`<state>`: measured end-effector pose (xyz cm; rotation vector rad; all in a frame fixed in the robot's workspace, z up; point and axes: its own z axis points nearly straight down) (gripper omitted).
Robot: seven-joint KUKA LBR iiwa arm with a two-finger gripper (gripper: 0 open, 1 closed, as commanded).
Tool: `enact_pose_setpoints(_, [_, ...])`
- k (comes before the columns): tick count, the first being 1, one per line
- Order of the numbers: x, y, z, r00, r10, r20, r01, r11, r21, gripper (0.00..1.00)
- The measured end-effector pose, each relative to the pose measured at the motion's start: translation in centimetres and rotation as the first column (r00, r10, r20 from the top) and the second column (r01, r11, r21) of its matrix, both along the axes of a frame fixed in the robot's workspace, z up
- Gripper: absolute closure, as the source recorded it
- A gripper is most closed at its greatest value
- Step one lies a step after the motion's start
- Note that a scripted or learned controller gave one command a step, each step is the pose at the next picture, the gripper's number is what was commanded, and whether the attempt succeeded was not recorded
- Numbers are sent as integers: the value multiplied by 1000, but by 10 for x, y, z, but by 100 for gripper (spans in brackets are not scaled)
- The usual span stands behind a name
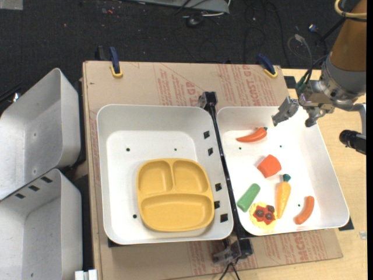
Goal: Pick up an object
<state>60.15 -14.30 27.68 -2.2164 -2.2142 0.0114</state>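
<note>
The pincer (297,111) hangs spread open, holding nothing, above the far edge of the right bin (326,174), just beyond the red chili pepper (252,135), which lies near that bin's far left corner. The other toys sit closer to the near edge: an orange-red block (269,165) mid-bin, a green cucumber piece (248,196), a carrot (282,196), a small pizza slice (263,214) and a sausage (304,209). The left bin (111,156) carries a yellow divided plate (175,194). The pepper looks the likeliest target: centre the pincer over its middle, turn the fingers across its narrow width, descend fully, then close before lifting.
</note>
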Motion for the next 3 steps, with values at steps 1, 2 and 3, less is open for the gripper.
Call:
enact_pose_setpoints(1, [2, 0, 7, 1000, 2, 11, -2, 1000, -2, 0])
enact_pose_setpoints(2, [5, 3, -37, 1000, 1, 7, -1, 1000, -1, 0])
enact_pose_setpoints(3, [1, 5, -81, 1000, 1, 7, -1, 1000, 0, 0])
